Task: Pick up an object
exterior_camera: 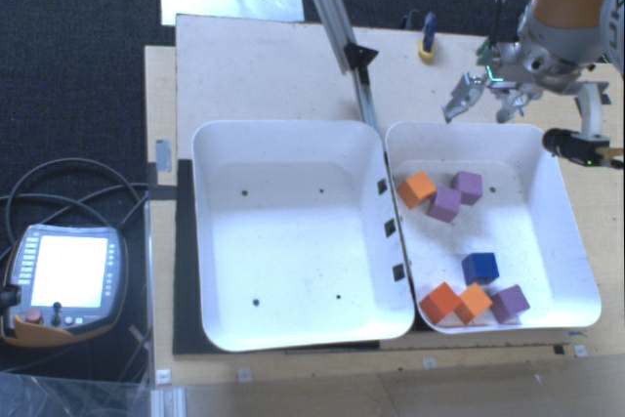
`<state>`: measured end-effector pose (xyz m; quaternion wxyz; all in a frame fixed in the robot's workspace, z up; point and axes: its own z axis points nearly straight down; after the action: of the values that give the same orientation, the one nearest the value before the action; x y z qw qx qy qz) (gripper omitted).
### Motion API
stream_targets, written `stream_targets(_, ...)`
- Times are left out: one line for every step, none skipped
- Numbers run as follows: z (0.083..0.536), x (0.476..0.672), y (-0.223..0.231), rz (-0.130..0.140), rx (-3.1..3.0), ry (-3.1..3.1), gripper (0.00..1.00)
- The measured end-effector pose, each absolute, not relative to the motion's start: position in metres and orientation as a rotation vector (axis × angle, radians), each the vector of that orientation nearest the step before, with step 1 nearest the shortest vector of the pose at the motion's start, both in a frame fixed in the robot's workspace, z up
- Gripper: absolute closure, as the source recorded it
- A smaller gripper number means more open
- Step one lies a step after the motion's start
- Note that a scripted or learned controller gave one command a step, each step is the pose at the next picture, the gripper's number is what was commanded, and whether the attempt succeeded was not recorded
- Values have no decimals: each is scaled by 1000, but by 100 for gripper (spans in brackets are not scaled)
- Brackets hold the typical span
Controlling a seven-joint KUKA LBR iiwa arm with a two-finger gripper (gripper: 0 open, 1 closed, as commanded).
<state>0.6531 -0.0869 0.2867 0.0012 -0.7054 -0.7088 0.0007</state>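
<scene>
Gripper (485,101) is hovering, fingers apart and holding nothing, beyond the right bin (571,239); descending squarely over the lone blue cube (479,267) seems best.

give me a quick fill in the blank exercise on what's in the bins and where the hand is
1. All the cubes lie in the ____ bin.
2. The cube just above the front cluster is coloured ____.
3. The number of purple cubes in that bin is ____.
4. The hand hangs open above that bin's ____ edge.

Missing words: right; blue; three; far
</scene>
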Motion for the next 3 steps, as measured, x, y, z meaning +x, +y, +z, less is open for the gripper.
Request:
stream_targets(289, 654, -87, -2, -2216, -2228, 0)
stream_targets(248, 656, -86, 3, -2216, -2225, 0)
stream_targets(205, 652, -82, 3, -2217, -2223, 0)
